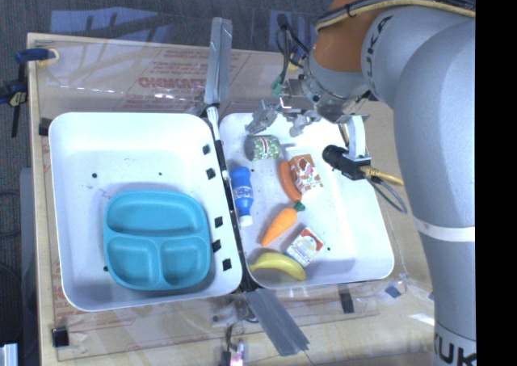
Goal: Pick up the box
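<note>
The gripper [279, 119] hangs over the right bin's [367, 203] far rim at about twelve o'clock, its two fingers spread apart with nothing between them. Just below it lies a green can [263, 147]. The box [305, 172] sits near the bin's centre, touching a sausage [287, 181] on its nine o'clock side; open floor lies toward three o'clock. A blue bottle [241, 193] hugs the left wall. A carrot [279, 225], a small carton [305, 246] and a banana [278, 265] crowd six o'clock. The left bin [73, 154] holds a blue tray [157, 238].
</note>
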Motion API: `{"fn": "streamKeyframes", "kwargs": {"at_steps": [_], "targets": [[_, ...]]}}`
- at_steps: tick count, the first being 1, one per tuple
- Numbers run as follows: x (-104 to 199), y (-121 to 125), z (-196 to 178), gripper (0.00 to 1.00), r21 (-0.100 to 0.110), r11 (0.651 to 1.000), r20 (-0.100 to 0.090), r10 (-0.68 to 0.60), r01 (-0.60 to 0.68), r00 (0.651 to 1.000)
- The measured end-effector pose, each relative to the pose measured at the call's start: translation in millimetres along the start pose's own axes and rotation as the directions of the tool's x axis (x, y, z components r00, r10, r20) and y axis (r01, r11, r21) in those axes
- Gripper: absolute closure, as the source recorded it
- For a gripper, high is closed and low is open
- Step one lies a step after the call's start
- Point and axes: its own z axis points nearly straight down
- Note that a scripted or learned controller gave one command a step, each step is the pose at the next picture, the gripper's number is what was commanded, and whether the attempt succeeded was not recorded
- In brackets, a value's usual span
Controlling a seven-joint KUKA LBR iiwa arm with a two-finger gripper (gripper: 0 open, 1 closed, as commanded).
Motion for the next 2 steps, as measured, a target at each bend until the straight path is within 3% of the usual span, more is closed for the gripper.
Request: {"fn": "streamKeyframes", "kwargs": {"at_steps": [1,2], "targets": [[-12.4,-40.4,104.7,0.0,-0.001,0.98,0.001,-0.201,0.201,0.98],[-79.1,18.9,121.7,0.0,-0.009,0.998,0.003,-0.054,0.054,0.999]]}}
